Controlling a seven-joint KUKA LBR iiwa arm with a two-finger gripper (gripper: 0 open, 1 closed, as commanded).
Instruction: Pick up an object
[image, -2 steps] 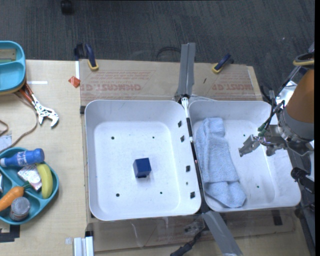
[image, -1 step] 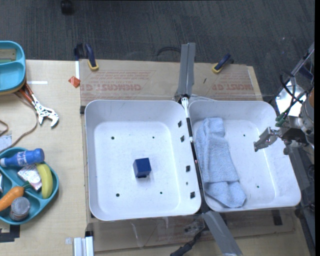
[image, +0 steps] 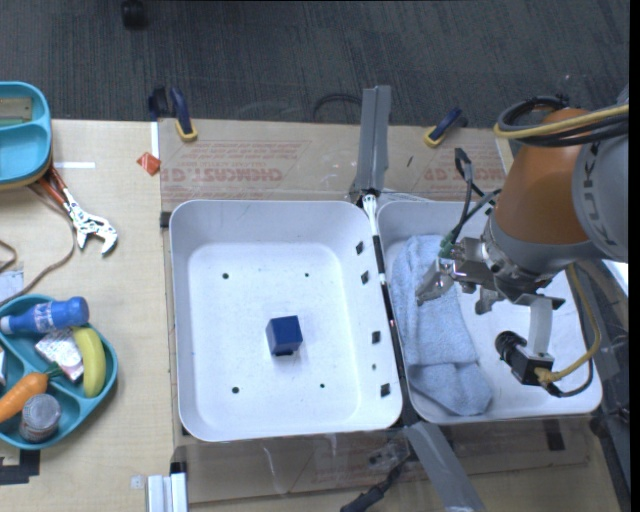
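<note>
Now: small blue cube, matte, mid left bin | soft blue cloth right bin | end effector grip unclear

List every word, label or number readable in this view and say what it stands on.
Red printed lettering on the brown board behind the bins: upside down in this view and blurred; it cannot be read with certainty.
Label on the blue bottle in the blue tray: too small to read.
White bins, blue cube, towel: no text visible.
</note>
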